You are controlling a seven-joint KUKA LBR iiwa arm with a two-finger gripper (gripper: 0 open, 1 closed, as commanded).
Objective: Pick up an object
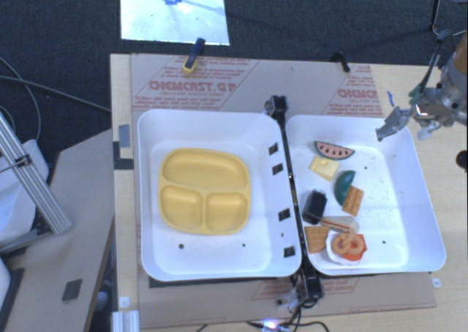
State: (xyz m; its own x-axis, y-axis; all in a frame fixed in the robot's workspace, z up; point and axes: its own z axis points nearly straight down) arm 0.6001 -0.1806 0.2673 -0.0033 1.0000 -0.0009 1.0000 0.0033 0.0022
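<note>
The right bin (409,199) holds a cluster of toy foods on its left side. They include a watermelon slice (334,151), a pale yellow block (324,168), a teal piece (344,186), an orange cracker (352,200), a black item (315,206), a second cracker (316,238) and a red tomato-like piece (348,246). My gripper (406,129) hangs over the bin's far right rim, well to the right of the watermelon. It is open, and nothing sits between its fingers (387,126).
The left bin (157,250) holds a yellow divided plate (205,190). Black clips line the seam between the bins (284,170). A cable and a stand stand at the far right, and a metal frame lies off the bench at left.
</note>
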